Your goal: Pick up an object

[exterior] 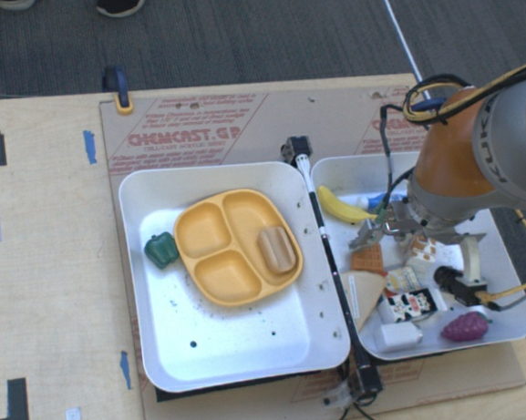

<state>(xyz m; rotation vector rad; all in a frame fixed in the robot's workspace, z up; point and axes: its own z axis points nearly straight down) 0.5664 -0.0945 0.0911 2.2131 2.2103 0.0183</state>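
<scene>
the gripper sits low in the crowded right bin, finger state impossible to tell, apparently beside the banana; neighbouring items risk spoiling a clean grasp.

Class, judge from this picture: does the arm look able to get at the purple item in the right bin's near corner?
Probably yes. The purple item lies uncovered at the right bin's corner, nothing stacked on it, with the arm above that same bin; the bin's walls could crowd the claw.

Single fixed camera above the bench, angled down at moderate range, framing both white bins left of and beneath the gripper.
</scene>
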